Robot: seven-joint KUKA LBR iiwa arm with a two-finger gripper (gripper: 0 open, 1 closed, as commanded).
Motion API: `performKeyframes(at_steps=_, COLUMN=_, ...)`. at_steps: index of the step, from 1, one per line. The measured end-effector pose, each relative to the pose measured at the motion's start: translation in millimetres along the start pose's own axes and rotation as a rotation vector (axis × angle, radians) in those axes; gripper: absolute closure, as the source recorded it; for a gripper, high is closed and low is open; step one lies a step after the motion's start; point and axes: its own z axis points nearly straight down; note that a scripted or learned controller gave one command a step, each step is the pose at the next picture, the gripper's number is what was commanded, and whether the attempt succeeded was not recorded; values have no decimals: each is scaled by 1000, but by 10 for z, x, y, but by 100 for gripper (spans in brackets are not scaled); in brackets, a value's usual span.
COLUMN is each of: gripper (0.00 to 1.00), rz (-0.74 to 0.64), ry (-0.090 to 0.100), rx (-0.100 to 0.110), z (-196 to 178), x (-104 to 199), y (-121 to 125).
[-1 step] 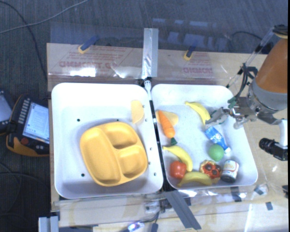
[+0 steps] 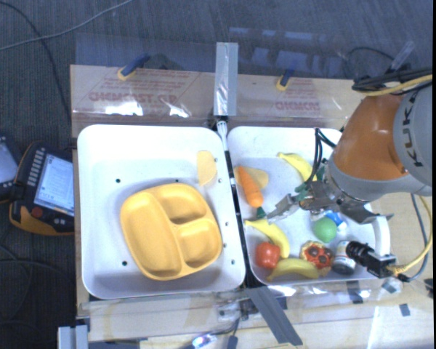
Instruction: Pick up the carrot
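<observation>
The arm's orange band and wrist hide the right bin's (image 2: pixel 240 147) far right side, and the gripper (image 2: pixel 285 208) is small and dim, so how far it is parted and whether it grips anything cannot be told. It hovers just right of the carrot (image 2: pixel 251 186), which lies by that bin's left wall. Around it: three bananas, one tomato (image 2: pixel 267 254), one green ball (image 2: pixel 324 229). The left bin (image 2: pixel 102 151) holds one yellow divided tray (image 2: pixel 171 227). Dark carpet surrounds the bench.

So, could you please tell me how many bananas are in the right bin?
3: one banana near the back wall, one just below the carrot, one at the front. The arm may hide more.
</observation>
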Motion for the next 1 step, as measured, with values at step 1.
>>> performKeyframes(at_steps=1, gripper=0, rz=-11, ry=-1, rx=-2, z=-106, x=426, y=603)
